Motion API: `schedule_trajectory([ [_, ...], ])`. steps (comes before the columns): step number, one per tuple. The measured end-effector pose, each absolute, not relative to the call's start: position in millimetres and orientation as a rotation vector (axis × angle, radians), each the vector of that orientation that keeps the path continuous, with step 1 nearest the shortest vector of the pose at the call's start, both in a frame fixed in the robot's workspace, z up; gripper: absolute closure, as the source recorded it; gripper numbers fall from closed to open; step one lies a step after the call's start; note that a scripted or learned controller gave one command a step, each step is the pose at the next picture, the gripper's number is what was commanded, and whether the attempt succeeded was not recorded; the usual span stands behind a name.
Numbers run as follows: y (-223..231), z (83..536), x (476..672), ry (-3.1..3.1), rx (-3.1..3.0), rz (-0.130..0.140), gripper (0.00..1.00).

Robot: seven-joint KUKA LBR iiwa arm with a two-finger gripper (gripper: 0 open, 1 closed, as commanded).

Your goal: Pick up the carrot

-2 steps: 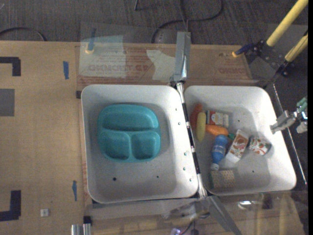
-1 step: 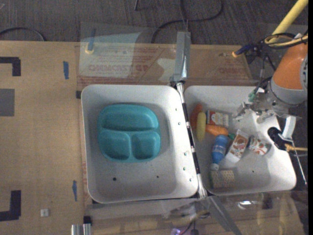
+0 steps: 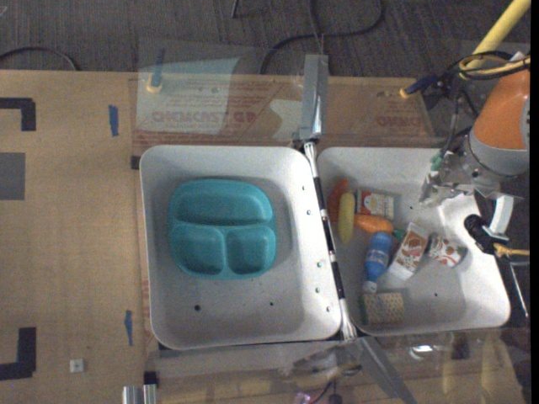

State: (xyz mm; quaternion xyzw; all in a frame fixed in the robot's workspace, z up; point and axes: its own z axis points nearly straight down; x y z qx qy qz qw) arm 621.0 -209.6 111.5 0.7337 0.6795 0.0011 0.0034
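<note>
The pincer [image 3: 438,185], grip state unclear, is hovering over the right bin [image 3: 497,305], carrot [image 3: 373,223] lying ungrasped among clutter.

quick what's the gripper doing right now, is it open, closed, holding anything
Gripper: cannot be told; it sits over the right bin, apart from the carrot, with nothing visibly held.
</note>
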Motion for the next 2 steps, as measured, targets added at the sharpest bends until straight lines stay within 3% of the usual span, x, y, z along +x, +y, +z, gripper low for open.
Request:
schedule_trajectory([
  [1,-209.3,111.4,621.0,2.131,2.3,0.003,0.0],
  [2,-106.2,99.0,637.3,2.033,2.368,0.024,0.0],
])
